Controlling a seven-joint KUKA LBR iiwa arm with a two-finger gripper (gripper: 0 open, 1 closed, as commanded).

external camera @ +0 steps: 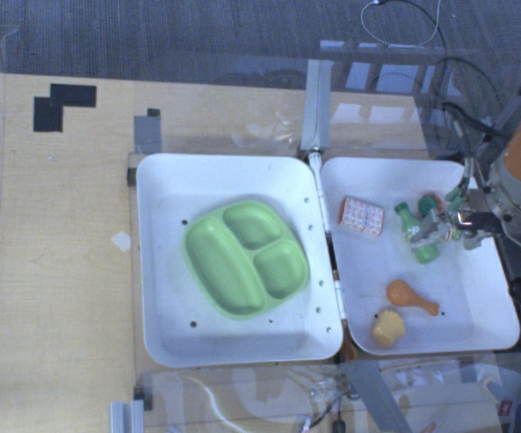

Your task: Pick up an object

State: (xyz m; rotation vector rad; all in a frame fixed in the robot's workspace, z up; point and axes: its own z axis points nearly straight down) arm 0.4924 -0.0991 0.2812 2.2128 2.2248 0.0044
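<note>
Green and small, the bottle (420,234) is lying in the right bin (504,332), just right of the patterned block (361,216). The gripper (442,226) is sitting over it, reaching low for a grab; its grip state is unclear.

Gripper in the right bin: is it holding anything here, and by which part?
It cannot be told. The gripper sits right at the green bottle in the right bin, but the view is too small to show contact.
</note>
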